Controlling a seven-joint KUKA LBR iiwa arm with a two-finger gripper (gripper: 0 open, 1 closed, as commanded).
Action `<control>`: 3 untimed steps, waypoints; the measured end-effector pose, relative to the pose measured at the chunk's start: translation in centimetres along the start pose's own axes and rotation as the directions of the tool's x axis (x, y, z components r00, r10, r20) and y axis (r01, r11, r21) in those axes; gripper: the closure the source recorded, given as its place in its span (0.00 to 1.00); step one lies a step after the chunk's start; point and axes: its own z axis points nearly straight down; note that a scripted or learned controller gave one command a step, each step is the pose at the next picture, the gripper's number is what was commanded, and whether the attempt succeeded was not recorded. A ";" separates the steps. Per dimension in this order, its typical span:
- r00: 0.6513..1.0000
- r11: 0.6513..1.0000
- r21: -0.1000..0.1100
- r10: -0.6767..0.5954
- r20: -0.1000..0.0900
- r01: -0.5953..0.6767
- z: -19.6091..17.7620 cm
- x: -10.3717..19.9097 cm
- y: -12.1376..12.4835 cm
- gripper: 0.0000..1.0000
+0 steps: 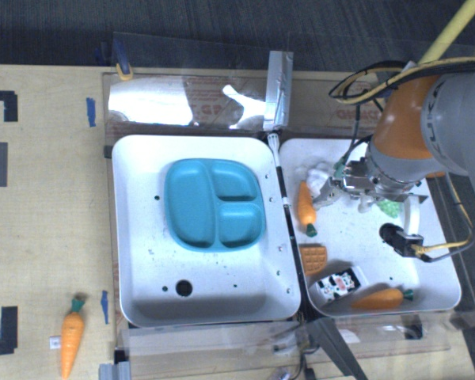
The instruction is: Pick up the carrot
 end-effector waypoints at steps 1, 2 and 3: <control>0.998 0.998 -0.010 0.068 0.000 -0.068 2.8 0.1 -0.8 0.00; 0.999 0.999 -0.008 0.035 0.000 -0.035 2.8 -0.7 -9.5 0.00; 0.987 0.987 -0.013 0.158 0.000 -0.158 2.8 -0.6 -2.6 0.00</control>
